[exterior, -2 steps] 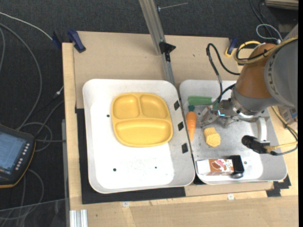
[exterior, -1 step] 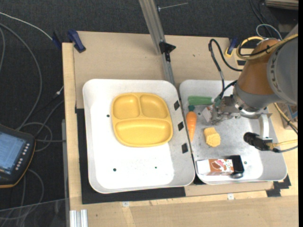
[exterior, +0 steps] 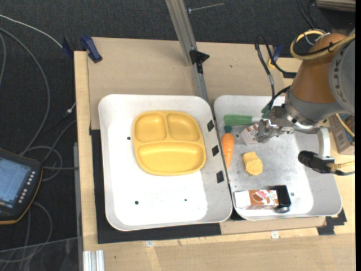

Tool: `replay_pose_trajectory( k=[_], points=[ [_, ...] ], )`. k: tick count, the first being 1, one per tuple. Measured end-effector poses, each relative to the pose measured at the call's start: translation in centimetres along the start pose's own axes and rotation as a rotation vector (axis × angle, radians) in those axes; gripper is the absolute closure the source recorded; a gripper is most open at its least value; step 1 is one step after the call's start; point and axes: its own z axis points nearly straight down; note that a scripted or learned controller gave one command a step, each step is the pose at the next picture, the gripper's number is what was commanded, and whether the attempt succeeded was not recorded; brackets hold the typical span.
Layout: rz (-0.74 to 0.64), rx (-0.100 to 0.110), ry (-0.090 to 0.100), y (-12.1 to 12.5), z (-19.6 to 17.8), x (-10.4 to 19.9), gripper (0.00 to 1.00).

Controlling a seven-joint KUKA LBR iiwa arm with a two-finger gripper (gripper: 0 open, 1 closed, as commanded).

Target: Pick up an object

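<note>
The gripper (exterior: 265,130) hangs low over the right bin's (exterior: 316,208) far side — whether it is open or closed I cannot tell. Just left lies a carrot (exterior: 227,147), a yellow corn piece (exterior: 252,164) nearer — a small carton (exterior: 262,199) at the near wall

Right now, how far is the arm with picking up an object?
Done: the claw is low over the right bin, near its far edge, beside the green handle of the carrot. In hand: nothing visibly; no object shows between its fingers. Left: the grasp and lift. The carrot, the yellow corn piece and the small carton lie in the right bin; the yellow tray lies in the left bin.
</note>
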Motion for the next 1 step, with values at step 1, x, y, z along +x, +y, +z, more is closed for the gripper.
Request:
replay_pose_trajectory(
  k=[1],
  points=[
    [-0.001,-0.003,-0.001,0.74,-6.29,0.43,1.0]
  ],
)
